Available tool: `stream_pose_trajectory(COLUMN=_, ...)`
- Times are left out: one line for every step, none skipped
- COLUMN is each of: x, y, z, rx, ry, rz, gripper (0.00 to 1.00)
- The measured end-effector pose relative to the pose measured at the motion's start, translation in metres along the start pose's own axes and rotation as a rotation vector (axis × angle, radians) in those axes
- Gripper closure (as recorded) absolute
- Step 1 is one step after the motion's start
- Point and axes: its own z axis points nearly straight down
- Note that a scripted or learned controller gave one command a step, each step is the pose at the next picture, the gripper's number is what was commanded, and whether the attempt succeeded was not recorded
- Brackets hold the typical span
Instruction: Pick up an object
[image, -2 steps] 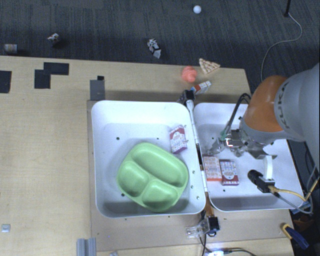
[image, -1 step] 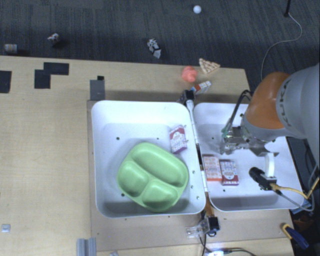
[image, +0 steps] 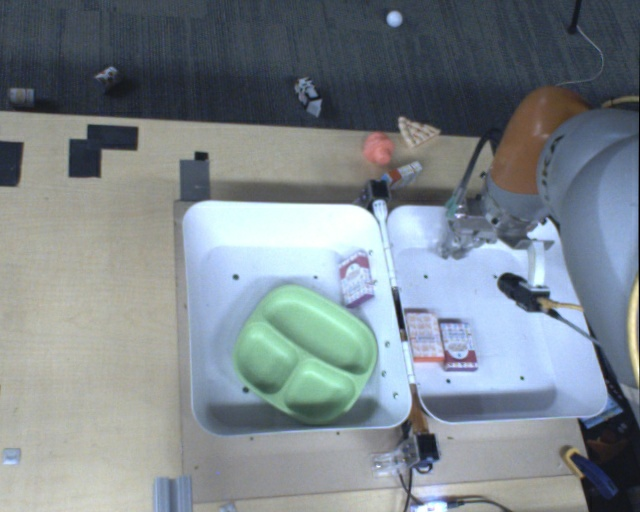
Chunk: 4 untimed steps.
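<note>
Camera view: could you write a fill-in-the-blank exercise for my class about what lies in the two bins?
The divided plate is coloured ____. The gripper is over the bin holding ____ flat red-and-white packets. The small carton shares the other bin with the ____.
Missing words: green; two; plate.

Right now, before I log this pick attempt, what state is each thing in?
green plate, right side up, lying in the left bin
small carton, lying by the plate's far rim, not held
left packet, flat in the right bin
right packet, flat beside the left one
gripper, over the right bin's far end, away from both packets
pink ball, resting on the bench outside the bins
</note>
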Motion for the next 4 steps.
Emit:
stream_pose_trajectory(x=0.13, y=0.002, z=-0.102, rx=-0.003, ry=0.004, rz=-0.004, gripper=1.0)
stream_pose_trajectory(x=0.168, y=0.001, z=-0.123, rx=0.001, ry=0.002, rz=-0.002, gripper=1.0)
stream_pose_trajectory(x=0.153, y=0.001, z=-0.127, rx=0.002, ry=0.001, rz=0.003, gripper=1.0)
stream_pose_trajectory(x=0.154, y=0.001, z=-0.126, rx=0.002, ry=0.001, rz=0.001, gripper=0.0)
